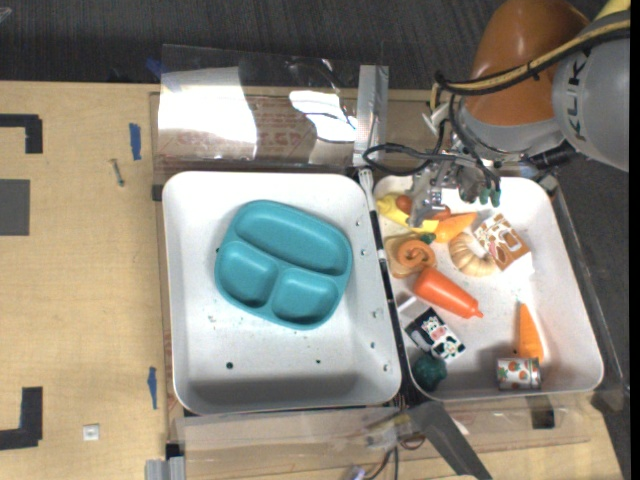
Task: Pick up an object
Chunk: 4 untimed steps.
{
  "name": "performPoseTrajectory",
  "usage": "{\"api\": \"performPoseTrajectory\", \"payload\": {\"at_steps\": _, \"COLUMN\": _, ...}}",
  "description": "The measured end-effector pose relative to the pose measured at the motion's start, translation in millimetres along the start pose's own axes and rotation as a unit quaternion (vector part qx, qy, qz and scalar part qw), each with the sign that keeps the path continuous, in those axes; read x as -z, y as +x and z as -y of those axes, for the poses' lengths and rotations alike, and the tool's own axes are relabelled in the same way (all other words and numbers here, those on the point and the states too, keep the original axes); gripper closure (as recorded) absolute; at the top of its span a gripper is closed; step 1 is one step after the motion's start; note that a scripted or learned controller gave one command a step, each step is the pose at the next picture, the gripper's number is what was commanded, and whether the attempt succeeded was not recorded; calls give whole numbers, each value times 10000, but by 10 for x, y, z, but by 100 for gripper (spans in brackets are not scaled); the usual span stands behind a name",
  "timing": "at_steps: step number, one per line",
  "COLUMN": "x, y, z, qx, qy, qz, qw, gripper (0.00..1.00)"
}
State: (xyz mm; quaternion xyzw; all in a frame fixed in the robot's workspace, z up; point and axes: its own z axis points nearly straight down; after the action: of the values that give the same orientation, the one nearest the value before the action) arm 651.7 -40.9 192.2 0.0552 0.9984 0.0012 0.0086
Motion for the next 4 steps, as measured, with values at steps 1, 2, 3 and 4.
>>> {"api": "performPoseTrajectory", "payload": {"at_steps": 1, "x": 1002, "y": -80, "z": -142, "qx": -464, "qy": 6, "qz": 9, "qw": 9989, "gripper": 100}}
{"api": "performPoseTrajectory", "payload": {"at_steps": 2, "x": 734, "y": 303, "z": 350, "qx": -196, "qy": 22, "qz": -66, "qw": 9998, "gripper": 100}}
{"api": "performPoseTrajectory", "payload": {"at_steps": 3, "x": 771, "y": -107, "z": 5, "qx": -1322, "qy": 20, "qz": -39, "qw": 9912, "gripper": 100}}
{"api": "performPoseTrajectory", "payload": {"at_steps": 4, "x": 592, "y": 56, "z": -427, "qx": -1220, "qy": 19, "qz": -75, "qw": 9925, "gripper": 100}}
